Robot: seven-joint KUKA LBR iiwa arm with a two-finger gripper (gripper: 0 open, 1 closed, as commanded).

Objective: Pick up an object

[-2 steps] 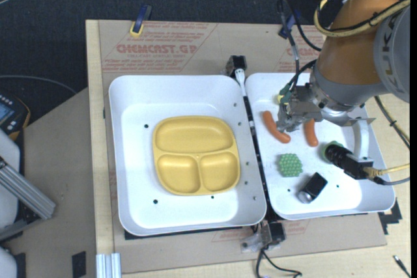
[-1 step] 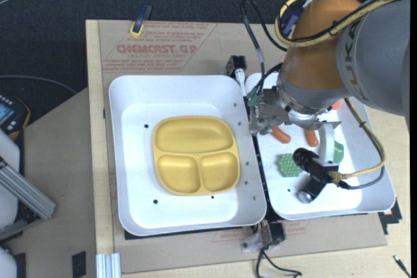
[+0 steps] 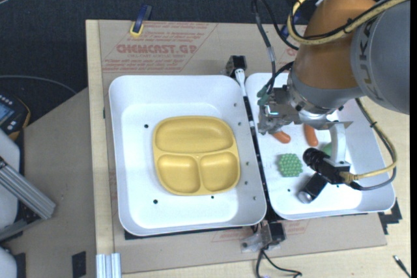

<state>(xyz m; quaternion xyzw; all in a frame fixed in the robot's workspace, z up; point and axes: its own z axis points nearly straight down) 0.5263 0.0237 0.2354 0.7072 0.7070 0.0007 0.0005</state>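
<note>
In the right bin [image 3: 371,202] lie a small orange piece [image 3: 281,137], a second orange piece [image 3: 311,135] and a bumpy green ball [image 3: 289,164]. My gripper [image 3: 270,119] hangs over the bin's left part, just above and left of the first orange piece. The arm's grey and orange wrist [image 3: 329,55] covers the back of that bin. Nothing shows between the gripper's tips.
The left bin [image 3: 130,198] holds a yellow three-compartment plate [image 3: 195,154]. A black fitting with a yellow cable [image 3: 320,172] sits over the right bin's front, near the green ball. A raised divider [image 3: 251,133] runs between the bins. The bench's cardboard [image 3: 163,42] lies behind them.
</note>
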